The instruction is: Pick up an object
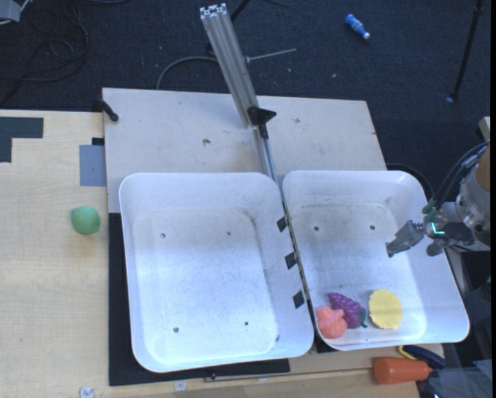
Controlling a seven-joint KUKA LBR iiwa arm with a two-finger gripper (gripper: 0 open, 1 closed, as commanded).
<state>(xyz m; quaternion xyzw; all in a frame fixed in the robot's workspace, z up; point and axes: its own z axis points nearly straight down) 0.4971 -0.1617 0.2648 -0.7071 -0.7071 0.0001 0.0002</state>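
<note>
Three small objects lie in the near corner of the right bin [356, 197]: an orange-red lump [331, 322], a purple piece [346, 307] touching it, and a yellow round piece [385, 309] just to their right. My gripper [415, 245] hangs over the right bin's right rim, above and to the right of the three objects and apart from them. One dark finger [401, 240] points into the bin. The fingers stand apart with nothing between them.
The left bin [198, 264] lies beside the right one. A green ball [85, 220] rests on the wooden bench to the left. An orange object [401, 370] lies outside the right bin's near edge. A slanted aluminium post [235, 65] rises behind the bins.
</note>
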